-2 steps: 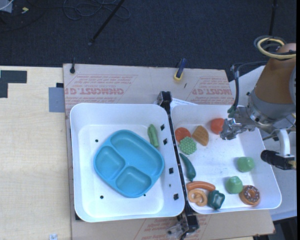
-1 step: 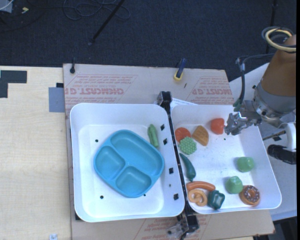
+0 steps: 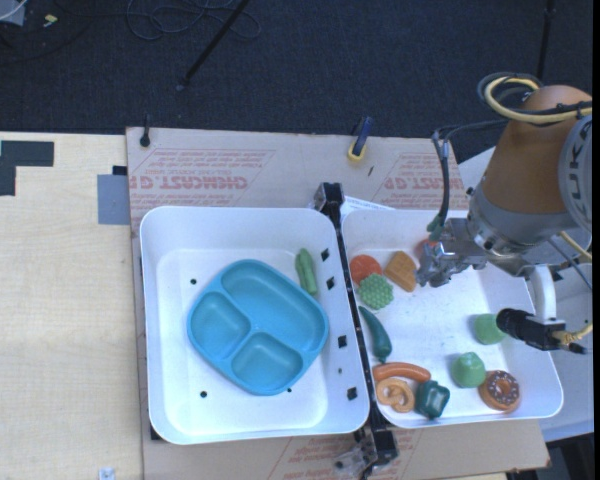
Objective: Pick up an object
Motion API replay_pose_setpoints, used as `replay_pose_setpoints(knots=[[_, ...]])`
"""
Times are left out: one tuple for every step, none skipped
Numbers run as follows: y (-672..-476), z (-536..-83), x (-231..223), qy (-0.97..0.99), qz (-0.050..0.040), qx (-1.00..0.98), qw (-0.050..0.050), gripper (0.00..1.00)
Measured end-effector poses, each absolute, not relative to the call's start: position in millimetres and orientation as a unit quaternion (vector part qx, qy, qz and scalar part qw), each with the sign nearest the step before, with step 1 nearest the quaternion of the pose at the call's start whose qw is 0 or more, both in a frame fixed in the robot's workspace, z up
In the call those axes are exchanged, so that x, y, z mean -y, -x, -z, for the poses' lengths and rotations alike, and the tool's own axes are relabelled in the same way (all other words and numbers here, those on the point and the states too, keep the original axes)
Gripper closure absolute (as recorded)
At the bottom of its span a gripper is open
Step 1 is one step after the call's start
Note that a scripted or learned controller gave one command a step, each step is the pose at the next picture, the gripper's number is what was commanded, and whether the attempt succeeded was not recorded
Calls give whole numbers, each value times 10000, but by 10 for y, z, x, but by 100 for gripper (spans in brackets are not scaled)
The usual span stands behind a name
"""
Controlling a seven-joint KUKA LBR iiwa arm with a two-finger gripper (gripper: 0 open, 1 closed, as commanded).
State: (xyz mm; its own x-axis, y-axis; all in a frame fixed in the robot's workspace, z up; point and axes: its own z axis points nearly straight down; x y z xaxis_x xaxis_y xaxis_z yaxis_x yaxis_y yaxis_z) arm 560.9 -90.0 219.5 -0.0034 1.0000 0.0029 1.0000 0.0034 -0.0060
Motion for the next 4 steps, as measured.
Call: replay_pose_setpoints(knots=[[-5420,-2297,409,7055,-6,7087,31,100],[-5340,-2190,-102,7056,-13,7086,29,100],[-5243,-2144,-621,7057,-14,7085,27,100],[-5110,-2362,-1054,7058,-7,7084,16,100]])
